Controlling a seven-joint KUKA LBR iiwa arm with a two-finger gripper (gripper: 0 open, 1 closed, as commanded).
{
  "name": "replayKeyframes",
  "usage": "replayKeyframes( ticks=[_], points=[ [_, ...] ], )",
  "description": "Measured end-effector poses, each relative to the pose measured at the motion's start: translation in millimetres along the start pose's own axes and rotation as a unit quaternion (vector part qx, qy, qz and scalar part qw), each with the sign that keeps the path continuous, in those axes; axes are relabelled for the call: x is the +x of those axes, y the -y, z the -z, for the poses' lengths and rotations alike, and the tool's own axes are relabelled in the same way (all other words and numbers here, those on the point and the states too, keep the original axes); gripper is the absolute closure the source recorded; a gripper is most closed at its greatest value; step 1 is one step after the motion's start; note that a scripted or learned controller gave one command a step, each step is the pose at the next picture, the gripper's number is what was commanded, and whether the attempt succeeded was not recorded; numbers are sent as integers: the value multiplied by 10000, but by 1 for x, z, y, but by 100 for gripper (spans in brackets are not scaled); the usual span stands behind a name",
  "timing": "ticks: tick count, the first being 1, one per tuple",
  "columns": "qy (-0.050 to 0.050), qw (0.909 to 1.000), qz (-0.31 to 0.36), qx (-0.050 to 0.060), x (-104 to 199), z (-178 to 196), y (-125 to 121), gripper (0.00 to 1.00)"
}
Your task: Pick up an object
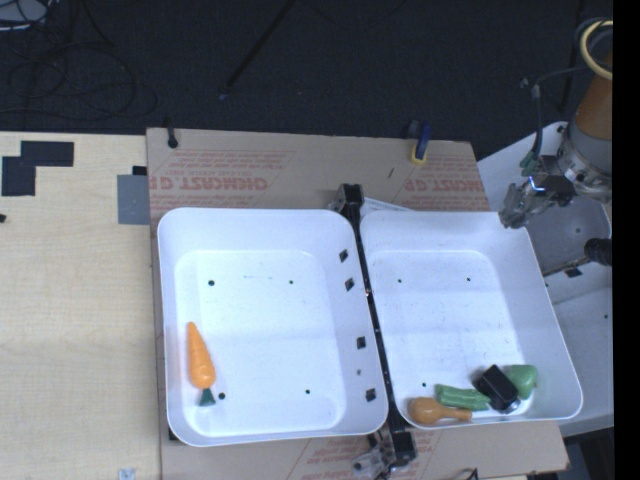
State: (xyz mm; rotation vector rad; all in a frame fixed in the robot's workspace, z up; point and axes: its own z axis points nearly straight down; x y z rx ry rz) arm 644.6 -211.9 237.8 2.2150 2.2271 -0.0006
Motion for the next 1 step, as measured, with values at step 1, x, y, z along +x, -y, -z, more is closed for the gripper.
replayKeyframes(
  ticks=[1],
  points=[
    [-1,10000,1,1,0,2,0,100]
  ],
)
